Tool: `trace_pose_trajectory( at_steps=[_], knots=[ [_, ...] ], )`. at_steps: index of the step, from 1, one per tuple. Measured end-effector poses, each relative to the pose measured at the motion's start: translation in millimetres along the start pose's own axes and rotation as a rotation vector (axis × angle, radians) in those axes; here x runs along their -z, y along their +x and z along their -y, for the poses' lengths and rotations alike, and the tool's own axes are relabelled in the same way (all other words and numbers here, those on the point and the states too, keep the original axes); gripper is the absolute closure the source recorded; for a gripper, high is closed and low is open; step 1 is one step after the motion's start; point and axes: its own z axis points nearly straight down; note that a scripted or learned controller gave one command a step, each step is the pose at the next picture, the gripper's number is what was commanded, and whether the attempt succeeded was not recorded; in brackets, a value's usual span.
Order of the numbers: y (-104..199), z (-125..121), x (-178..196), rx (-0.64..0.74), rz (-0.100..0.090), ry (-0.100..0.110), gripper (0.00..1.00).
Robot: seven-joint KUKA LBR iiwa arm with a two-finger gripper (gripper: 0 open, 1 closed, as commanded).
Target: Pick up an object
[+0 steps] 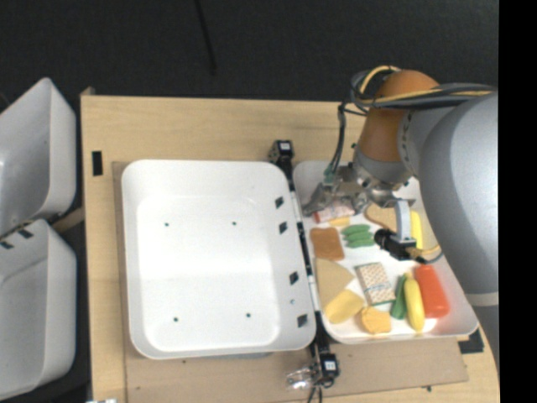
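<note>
Reaching in from the right, the grey arm with the orange band (390, 133) places its two-finger gripper (336, 198) low over the far end of the right-hand shallow white bin (449, 326). The state of the fingers cannot be determined: they merge with the metal parts of the wrist, and no object is visibly held between them.

The candidate objects lie together in the right-hand bin. Nearest the gripper are a brown rectangular block (326, 243) and a green pod-shaped item (358, 236). A tan wedge (335, 271) lies just beyond the brown block. A checkered rectangular packet (375, 282) sits at mid-bin. Toward the near end are a yellow rounded block (344, 306), an orange-yellow cube (377, 320), a small green vegetable shape (398, 300), a yellow elongated piece (414, 306), and an orange-red carrot-shaped item (431, 292).

The left-hand shallow white bin (210, 254) adjoins the right-hand bin. Both rest on the light wooden table (210, 128).
</note>
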Motion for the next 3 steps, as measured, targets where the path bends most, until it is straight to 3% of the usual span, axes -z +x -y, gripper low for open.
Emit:
trace_pose_trajectory(
  at_steps=[1, 2, 3],
  knots=[
    [-6, -1, -4, 0.001, -0.01, 0.021, 0.0],
    [-60, 46, 81, -0.006, -0.011, 0.027, 0.0],
    [-25, 7, 10, -0.001, -0.012, 0.021, 0.0]
  ],
)
